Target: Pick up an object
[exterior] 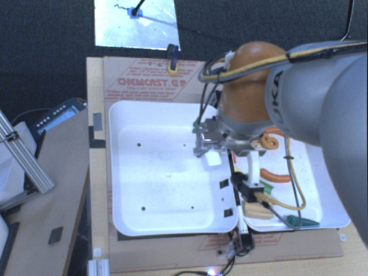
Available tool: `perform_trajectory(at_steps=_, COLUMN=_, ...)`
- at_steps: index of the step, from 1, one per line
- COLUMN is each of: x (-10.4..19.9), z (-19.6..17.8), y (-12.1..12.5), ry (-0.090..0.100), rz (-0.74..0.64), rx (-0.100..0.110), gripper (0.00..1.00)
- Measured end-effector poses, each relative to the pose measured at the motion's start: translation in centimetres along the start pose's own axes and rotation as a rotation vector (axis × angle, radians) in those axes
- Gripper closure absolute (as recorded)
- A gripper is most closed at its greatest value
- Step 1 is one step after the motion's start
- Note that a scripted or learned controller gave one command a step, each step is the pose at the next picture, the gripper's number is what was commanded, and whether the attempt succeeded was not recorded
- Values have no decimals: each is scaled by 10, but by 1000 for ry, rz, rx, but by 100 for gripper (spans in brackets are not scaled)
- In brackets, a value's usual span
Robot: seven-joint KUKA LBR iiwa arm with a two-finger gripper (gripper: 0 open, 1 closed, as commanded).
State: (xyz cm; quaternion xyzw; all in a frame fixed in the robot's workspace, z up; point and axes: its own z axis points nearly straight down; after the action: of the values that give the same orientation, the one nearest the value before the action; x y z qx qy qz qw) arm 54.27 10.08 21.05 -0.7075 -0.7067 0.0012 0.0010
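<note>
You are looking down on a tabletop (98, 211) carrying two shallow white plastic bins side by side. The grey arm with the orange band (253, 79) is reaching in from the right and hanging over the inner edge of the left bin (155, 171). The tool (208, 151) is sitting just above that bin's right side, and a small white block (213, 158) is showing at its tip; you cannot tell whether the tool is clenched on it or released. In the right bin (322, 206), an orange curved piece (275, 176) is lying near the middle, a tan oval object (257, 211) is resting near the front edge, and a green-handled item (303, 221) is lying just beside it.
</note>
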Motion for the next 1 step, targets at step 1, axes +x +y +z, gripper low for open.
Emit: perform_trajectory(at_steps=1, x=96, z=-118, y=-14, ry=8, rz=-16, rx=-15, gripper=100)
